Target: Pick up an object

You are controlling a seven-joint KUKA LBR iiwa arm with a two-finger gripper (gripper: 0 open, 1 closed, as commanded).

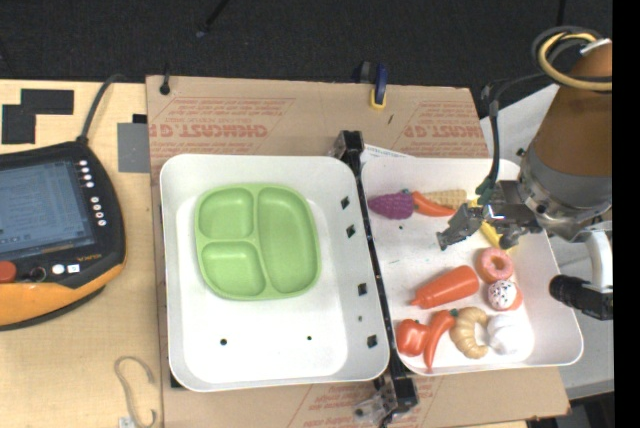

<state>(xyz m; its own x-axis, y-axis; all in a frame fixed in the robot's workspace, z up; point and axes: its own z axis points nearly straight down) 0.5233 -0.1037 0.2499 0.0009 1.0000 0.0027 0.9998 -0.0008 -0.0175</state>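
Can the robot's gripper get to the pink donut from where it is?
Probably yes. The gripper hangs over the right bin, just up and left of the pink donut. Nothing lies on top of the donut, though the orange carrot and a spotted white ball crowd it.

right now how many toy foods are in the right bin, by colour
Orange or red: 3, the carrot, chilli pepper and small piece
Purple: 1, grapes
Pink: 1, doughnut
Tan: 1, croissant
Total: 6 clearly told apart

Green tray [258, 242], toy food [443, 287]
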